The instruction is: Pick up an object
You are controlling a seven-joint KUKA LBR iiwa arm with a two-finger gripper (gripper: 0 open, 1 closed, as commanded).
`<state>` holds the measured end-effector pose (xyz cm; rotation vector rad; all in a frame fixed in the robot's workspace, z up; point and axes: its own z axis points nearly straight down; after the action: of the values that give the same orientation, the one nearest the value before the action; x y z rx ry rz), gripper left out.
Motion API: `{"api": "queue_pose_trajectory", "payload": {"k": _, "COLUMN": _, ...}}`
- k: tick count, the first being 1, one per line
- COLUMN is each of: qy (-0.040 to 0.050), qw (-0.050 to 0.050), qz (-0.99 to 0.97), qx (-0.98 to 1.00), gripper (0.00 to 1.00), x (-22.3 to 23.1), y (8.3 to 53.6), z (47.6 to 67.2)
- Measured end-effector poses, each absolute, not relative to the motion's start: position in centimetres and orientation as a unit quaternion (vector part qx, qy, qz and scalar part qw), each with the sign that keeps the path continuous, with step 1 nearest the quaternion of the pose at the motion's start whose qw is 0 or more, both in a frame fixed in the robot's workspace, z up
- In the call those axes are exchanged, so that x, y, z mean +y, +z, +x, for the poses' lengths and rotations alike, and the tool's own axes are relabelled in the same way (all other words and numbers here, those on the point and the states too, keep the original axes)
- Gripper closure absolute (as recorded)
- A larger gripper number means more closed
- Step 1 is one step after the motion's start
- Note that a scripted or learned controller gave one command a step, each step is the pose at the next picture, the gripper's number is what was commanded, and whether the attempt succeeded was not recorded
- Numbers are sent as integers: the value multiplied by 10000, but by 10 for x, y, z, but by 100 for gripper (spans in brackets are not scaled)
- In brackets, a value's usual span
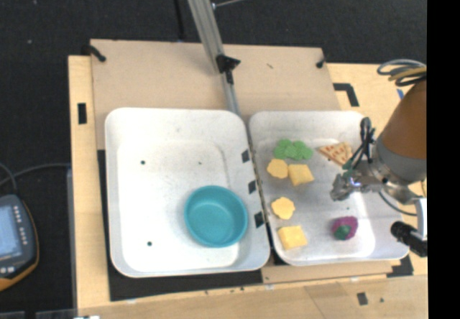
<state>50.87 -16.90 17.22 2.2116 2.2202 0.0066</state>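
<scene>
Leftward, blue bowl (pixel 215 215) in bin (pixel 129 138), rightward, foam food bits (pixel 300 174)

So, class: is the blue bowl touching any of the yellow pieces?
Apart. The camera view shows the blue bowl alone in the left bin, while the yellow pieces lie in the right bin, with both bins' rims between them.

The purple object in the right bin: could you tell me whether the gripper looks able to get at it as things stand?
Probably yes. The purple object lies apart from the yellow pieces, nothing over it, and the gripper hovers just beyond it above the right bin.
</scene>
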Motion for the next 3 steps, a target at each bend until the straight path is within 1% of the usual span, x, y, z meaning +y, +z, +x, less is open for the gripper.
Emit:
{"api": "queue_pose_trajectory", "payload": {"k": 1, "qy": 20, "qw": 38, "qz": 7055, "qx": 7087, "gripper": 100, "x": -164, "y": 224, "z": 504}}
{"api": "queue_pose_trajectory", "payload": {"k": 2, "qy": 19, "qw": 39, "qz": 7055, "qx": 7087, "gripper": 100, "x": -165, "y": 271, "z": 506}}
{"api": "queue_pose_trajectory", "payload": {"k": 3, "qy": 8, "qw": 1, "qz": 7044, "qx": 7098, "gripper": 100, "x": -106, "y": 261, "z": 521}}
